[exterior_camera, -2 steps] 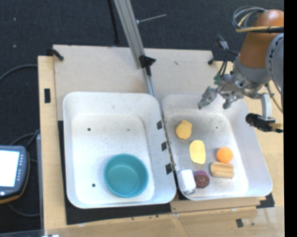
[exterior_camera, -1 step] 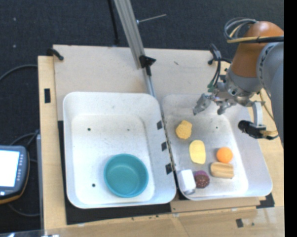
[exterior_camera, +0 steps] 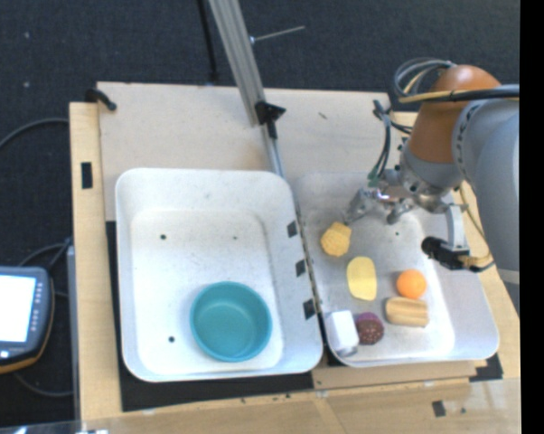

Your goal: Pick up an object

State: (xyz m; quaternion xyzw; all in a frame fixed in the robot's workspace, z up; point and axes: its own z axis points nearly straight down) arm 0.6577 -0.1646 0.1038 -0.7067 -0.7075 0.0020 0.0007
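Overhead, we saw the gripper [exterior_camera: 379, 202] hanging above the far part of the right bin [exterior_camera: 471, 333], fingers spread apart with nothing between them. Just nearer than the gripper lay a yellow corn-like piece [exterior_camera: 336, 239], then a pale yellow block [exterior_camera: 361, 278], an orange ball [exterior_camera: 411, 284], a tan bread roll [exterior_camera: 407, 312], a dark red ball [exterior_camera: 370, 329] and a white cup [exterior_camera: 342, 330]. Left of that bin, a teal bowl [exterior_camera: 231, 322] sat in the left bin [exterior_camera: 145, 197].

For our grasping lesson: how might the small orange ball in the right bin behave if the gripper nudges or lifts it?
The orange ball looks round, so a nudge would probably roll it, perhaps against the tan piece beside it. Its smooth curve may slip from the fingers.
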